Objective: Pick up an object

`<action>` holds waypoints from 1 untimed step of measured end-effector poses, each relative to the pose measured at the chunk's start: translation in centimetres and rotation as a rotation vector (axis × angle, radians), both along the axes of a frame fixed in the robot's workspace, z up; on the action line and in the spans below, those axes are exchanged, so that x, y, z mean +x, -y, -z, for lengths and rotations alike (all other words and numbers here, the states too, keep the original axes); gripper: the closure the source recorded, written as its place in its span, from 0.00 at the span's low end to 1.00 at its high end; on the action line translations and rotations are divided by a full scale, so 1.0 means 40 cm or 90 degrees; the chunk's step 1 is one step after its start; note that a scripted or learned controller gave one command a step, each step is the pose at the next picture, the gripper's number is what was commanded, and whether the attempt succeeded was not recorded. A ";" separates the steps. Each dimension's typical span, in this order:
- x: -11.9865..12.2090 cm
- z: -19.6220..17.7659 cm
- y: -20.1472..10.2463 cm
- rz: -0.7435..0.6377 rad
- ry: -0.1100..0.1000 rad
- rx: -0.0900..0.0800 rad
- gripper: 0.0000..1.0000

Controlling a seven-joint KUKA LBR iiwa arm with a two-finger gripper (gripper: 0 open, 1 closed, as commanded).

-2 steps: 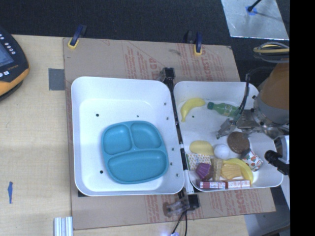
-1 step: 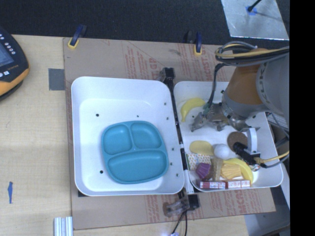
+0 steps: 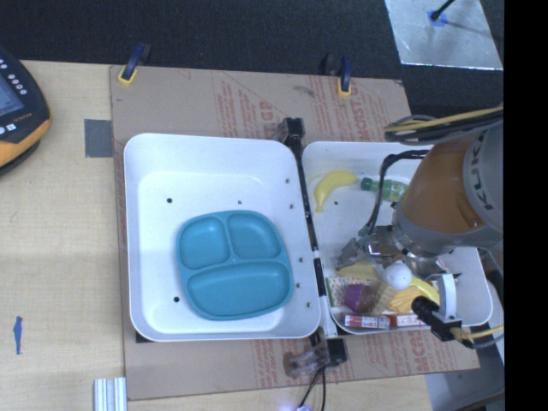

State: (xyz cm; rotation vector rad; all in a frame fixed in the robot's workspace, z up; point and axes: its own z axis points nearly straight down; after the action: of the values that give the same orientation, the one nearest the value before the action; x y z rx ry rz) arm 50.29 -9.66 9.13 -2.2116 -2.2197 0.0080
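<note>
Hovering our gripper (image 3: 377,251) over the right white plastic bin's (image 3: 342,157) clutter; can't tell its state. We'd grab the light, stiff curved yellow plastic banana (image 3: 332,184) mid-body.

Open floor around the blue plate (image 3: 235,264); cluttered right bin (image 3: 342,157) under the arm (image 3: 445,199).

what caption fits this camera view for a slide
KUKA arm reaching into the right bin over a clutter of small items, a banana nearby; blue divided plate in the left bin.
</note>
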 end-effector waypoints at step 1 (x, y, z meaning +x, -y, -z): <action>-0.070 0.000 0.012 0.000 0.003 -0.001 0.00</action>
State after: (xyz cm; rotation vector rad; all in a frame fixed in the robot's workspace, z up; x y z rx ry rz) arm 47.47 -10.13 9.15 -2.2138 -2.2228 0.0044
